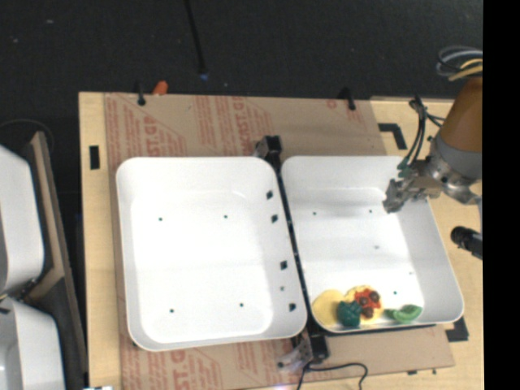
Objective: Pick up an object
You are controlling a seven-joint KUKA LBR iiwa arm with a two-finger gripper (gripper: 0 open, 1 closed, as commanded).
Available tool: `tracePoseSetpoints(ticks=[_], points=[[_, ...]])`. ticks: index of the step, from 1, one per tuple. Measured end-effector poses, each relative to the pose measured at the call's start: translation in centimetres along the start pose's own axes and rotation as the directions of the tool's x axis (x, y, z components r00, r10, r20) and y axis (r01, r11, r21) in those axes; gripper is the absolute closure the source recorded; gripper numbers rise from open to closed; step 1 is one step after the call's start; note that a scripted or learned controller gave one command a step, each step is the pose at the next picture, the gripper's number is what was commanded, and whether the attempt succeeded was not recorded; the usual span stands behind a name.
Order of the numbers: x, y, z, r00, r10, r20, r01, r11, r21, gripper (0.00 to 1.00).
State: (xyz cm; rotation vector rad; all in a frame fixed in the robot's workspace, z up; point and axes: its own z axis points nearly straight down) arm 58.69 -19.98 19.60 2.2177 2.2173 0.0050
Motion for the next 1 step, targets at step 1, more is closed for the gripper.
tracePoseSetpoints(ticks=[1], points=[[-0.09, 0.03, -1.21, 1.000, 0.000, -0.001, 0.000, 1.000, 0.004, 1.00]])
